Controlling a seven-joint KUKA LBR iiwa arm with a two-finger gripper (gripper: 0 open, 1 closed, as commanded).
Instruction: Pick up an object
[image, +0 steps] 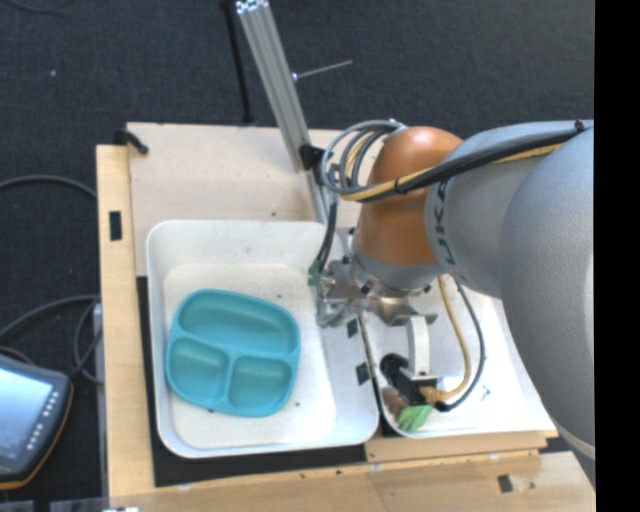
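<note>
— Teal divided plate (232, 352) in the left bin (200, 232): is that what the arm is after?

— Hard to say from the camera view. The gripper (338, 300) hangs low over the wall between the two bins, just beside the plate's right edge and not touching it. I cannot tell whether it is open or closed, or whether it has hold of anything.

— Anything else to take?

— A small green object (420, 416) lies at the near end of the right bin (478, 398), with something brownish against it.

— So which step is this?

— The approach, I'd judge; no grasp shows. Next it must settle on one target, centre above it and descend squarely. The plate's thin rim looks awkward, so the green piece seems easier.
</note>
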